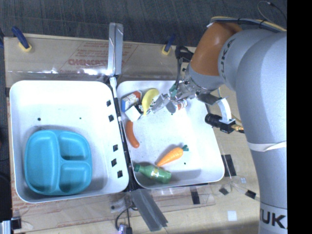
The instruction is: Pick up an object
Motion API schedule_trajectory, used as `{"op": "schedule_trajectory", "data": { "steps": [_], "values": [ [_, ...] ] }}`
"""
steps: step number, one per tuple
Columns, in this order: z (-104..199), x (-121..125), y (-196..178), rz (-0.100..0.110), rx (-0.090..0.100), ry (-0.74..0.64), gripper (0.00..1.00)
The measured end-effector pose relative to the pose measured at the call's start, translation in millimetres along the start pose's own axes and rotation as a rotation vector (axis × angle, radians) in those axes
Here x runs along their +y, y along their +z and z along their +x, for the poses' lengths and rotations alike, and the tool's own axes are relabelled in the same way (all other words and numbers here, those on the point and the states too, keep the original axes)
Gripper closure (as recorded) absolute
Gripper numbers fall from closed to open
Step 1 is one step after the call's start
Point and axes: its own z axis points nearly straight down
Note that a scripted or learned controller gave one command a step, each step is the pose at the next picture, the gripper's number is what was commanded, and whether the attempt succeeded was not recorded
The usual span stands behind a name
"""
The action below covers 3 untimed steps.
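Two shallow white bins side by side on the surface [58, 57]. In the left bin [58, 94]: a blue divided tray [57, 162], low and to the left. In the right bin [204, 145]: a yellow banana [148, 99] near the far left corner, just beside a small box with red and white print [131, 101] and a white block [133, 113]. Below these, close to the left wall, an orange sausage-shaped piece [132, 134]. Nearer the front, a carrot [171, 155] lying at a slant, green top to the right, and a green bottle [153, 173] on its side along the front wall. Pincer [165, 103] low over the far part of the right bin, just to the right of the banana, pointing toward it. Opening of the pincer: cannot tell, too blurred and cluttered; nothing clearly seen in its grip. Grey arm [253, 82] with orange band entering from the right.
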Motion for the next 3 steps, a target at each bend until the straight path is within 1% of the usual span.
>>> {"op": "schedule_trajectory", "data": {
  "steps": [1, 2, 3],
  "values": [
    [-23.8, -0.6, -16.5, -0.001, -0.001, 0.106, 0.0],
    [-55.4, 16.8, 35.5, -0.023, -0.01, 0.111, 0.0],
    [-44.2, 23.4, 42.7, -0.027, -0.017, 0.065, 0.0]
  ]
}}
